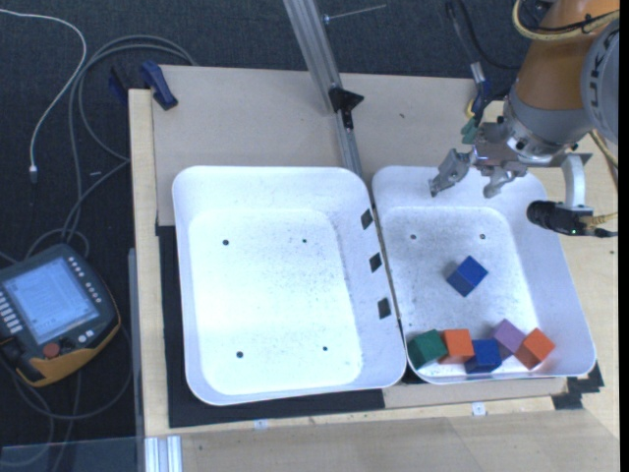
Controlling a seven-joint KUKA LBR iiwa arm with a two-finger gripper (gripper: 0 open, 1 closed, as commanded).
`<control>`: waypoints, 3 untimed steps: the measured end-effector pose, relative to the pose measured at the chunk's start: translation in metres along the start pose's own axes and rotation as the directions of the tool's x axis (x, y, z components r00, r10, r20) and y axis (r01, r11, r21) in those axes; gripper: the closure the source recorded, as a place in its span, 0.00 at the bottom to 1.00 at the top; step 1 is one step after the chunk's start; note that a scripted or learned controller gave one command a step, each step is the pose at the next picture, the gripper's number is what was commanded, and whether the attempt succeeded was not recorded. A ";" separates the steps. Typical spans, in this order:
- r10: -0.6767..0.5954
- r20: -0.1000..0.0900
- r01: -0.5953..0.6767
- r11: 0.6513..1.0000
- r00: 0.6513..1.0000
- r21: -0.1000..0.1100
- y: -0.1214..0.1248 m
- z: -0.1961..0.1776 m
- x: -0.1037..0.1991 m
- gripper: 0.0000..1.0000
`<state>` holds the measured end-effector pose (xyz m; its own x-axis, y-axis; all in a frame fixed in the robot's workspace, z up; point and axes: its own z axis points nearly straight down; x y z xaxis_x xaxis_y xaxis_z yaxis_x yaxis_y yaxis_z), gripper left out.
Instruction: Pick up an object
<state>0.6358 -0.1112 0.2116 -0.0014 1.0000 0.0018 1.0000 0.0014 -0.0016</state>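
My gripper (470,177) hangs over the far rim of the right bin (550,264), its two fingers spread apart with nothing between them. A blue cube (468,274) lies alone in the middle of that bin, well below the gripper in the view. Along the bin's near edge sit a green cube (426,347), an orange cube (458,343), a dark blue cube (485,354), a purple cube (509,335) and another orange cube (537,347).
The left bin (265,273) stands beside the right one, with black clips (374,262) on the shared rims. A slanted metal rail (319,57) crosses the bench behind the bins. A teach pendant (49,308) and cables lie off the bench at left.
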 end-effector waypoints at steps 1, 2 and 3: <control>0.004 0.000 -0.004 1.000 1.000 0.009 -0.035 0.117 -0.032 0.00; 0.003 -0.001 -0.003 1.000 1.000 0.005 -0.099 0.112 -0.017 0.00; 0.001 0.001 -0.001 1.000 1.000 -0.004 -0.096 0.101 -0.017 1.00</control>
<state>0.5400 -0.1283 0.1104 -0.0004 1.0000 0.0012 1.0000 0.0004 0.0022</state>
